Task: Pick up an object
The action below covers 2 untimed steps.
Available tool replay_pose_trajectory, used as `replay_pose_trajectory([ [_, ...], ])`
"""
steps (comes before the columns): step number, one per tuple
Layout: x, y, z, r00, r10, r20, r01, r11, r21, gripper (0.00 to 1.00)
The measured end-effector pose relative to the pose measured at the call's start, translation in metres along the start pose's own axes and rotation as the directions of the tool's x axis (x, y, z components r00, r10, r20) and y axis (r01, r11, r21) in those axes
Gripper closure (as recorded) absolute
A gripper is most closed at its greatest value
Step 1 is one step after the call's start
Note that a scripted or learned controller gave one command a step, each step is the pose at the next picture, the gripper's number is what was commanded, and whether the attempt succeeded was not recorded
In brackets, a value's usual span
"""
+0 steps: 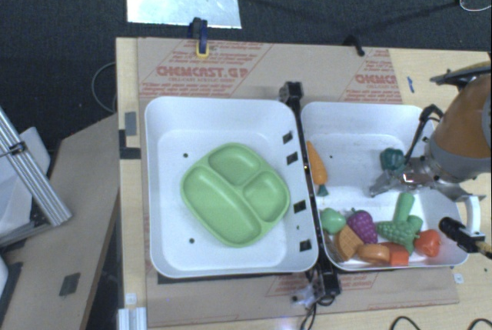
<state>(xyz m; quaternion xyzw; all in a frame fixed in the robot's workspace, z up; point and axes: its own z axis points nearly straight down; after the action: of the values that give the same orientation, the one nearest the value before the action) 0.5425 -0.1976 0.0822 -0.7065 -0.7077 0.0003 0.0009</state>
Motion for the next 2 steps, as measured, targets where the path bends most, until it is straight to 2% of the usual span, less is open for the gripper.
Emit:
replay_pose_trajectory([
  [1,-0.001,0.001,-0.013,1.000,0.000,0.002,0.000,1.000,-0.005,1.00],
  [2,-0.002,0.007,-0.057,1.000,-0.002,0.002,0.002,1.000,-0.006,1.00],
])
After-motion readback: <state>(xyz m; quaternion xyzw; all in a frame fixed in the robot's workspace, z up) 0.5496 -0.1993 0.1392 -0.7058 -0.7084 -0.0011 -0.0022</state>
